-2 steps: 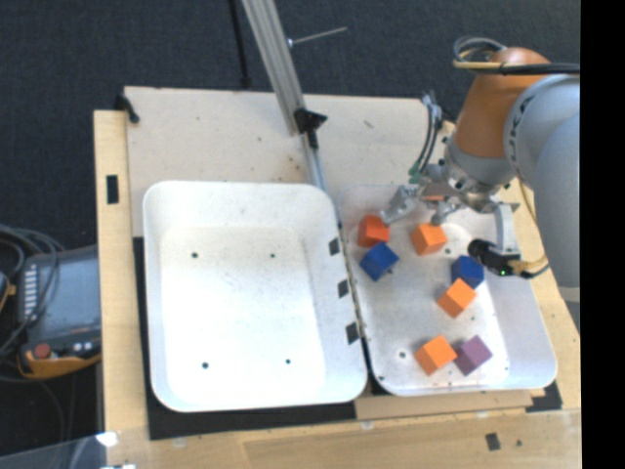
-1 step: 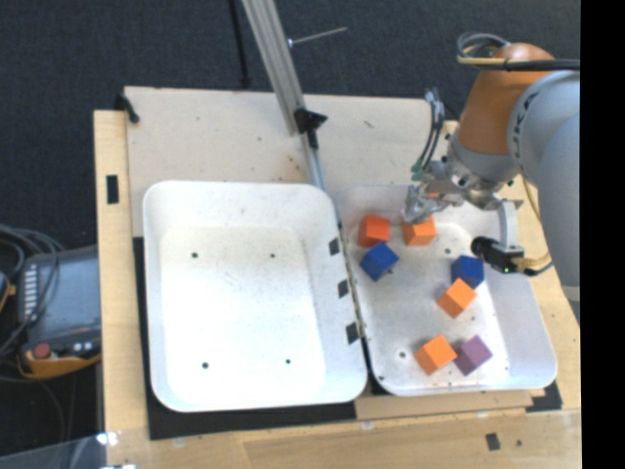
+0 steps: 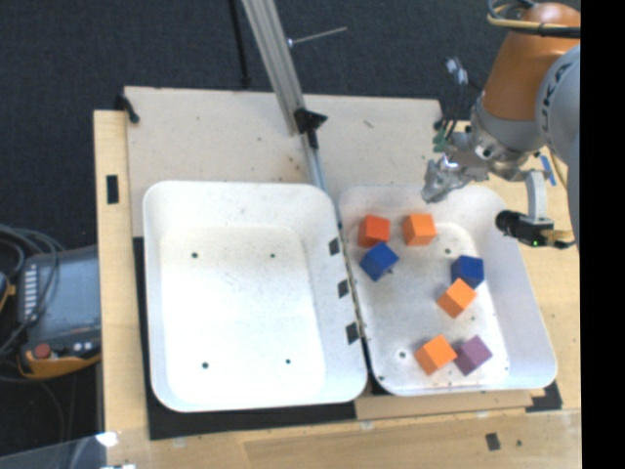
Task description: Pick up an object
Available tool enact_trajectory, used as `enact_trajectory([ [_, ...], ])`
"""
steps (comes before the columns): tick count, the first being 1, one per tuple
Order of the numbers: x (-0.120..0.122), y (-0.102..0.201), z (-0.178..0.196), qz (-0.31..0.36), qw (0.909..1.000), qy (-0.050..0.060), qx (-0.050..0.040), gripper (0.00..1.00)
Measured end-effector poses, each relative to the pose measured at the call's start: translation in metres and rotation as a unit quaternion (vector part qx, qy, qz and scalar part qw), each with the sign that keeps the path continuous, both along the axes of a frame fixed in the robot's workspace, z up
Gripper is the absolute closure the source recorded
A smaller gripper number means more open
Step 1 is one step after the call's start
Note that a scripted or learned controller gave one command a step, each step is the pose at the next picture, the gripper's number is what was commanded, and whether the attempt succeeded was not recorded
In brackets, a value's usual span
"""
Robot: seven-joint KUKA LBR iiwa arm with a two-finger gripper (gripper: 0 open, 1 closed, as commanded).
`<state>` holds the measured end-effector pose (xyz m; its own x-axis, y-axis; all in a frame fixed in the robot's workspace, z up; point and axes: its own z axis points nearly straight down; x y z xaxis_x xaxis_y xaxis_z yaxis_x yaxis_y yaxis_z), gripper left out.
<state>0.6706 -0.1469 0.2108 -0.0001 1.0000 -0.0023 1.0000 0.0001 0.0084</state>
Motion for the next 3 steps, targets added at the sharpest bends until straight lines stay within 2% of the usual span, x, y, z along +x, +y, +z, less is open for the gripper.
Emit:
enact_trajectory([
  [1, 0.001, -0.002, 0.05, 0.001, 1.0, 0.0, 0.0002, 1.0],
  [2, -0.011, 0.046, 0.038, 0.002, 1.0, 0.005, 0.0008, 1.0],
  [3, -0.029, 0.104, 0.03, 0.003, 1.0, 0.005, 0.0015, 1.0],
])
